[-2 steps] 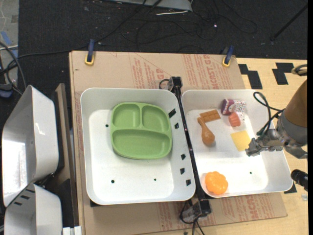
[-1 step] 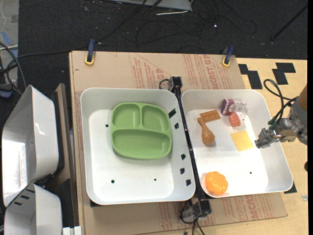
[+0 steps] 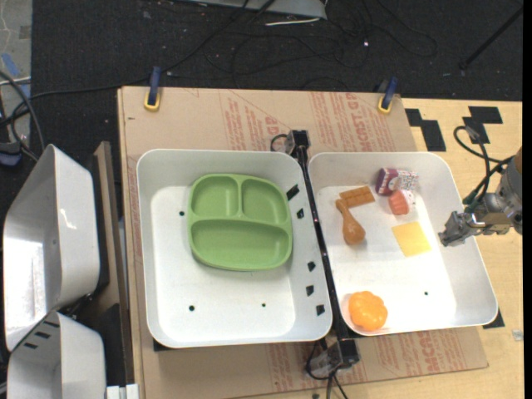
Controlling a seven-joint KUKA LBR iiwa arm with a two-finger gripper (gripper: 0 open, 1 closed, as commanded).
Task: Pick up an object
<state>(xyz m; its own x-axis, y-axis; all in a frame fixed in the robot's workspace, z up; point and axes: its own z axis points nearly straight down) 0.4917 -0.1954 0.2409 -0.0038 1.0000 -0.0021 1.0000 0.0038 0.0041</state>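
The right bin (image 3: 432,302) holds several small items: an orange fruit (image 3: 367,310) near its front left corner, a yellow cheese slice (image 3: 411,238) in the middle, a brown drumstick-shaped piece (image 3: 351,223), a tan cracker (image 3: 357,196), a red piece (image 3: 400,204) and a purple-and-white wrapped item (image 3: 394,179) at the back. My gripper (image 3: 453,230) hangs at the bin's right rim, right of the cheese slice, with nothing seen between its fingers.
The left bin (image 3: 166,306) holds a green divided plate (image 3: 240,222). A black divider with clips (image 3: 311,239) runs between the two bins. Clamps (image 3: 151,100) sit at the board's back edge. White boxes (image 3: 46,231) stand off the bench's left side.
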